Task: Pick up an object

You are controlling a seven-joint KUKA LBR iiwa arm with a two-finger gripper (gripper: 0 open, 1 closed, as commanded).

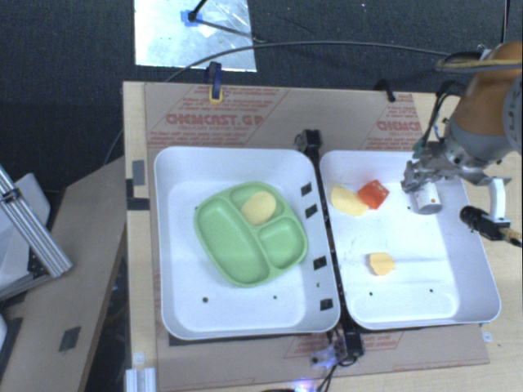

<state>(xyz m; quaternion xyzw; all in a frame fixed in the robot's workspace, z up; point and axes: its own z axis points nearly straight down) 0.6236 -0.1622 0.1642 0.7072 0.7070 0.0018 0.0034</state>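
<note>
Gripper [424, 193] sits over the right bin [470, 296], near its back right corner, hanging off the grey arm [482, 113] with the orange band. Can't tell how the gripper is set from this angle, and nothing is visibly caught in it.

Just left of the gripper, apart from it: a red block [373, 193] near the bin's back edge, touching a pale yellow piece [348, 202] on its left, close to the bin's left wall. A small yellow chunk [380, 263] lies alone around the middle of the bin floor, toward the front.

Left bin [184, 300]: a green divided plate [245, 239] roughly in the centre, tilted relative to the bin walls. A yellow lump [259, 207] sits in the plate's back compartment.

Both bins rest side by side on a cardboard sheet [245, 117] with red print.
</note>
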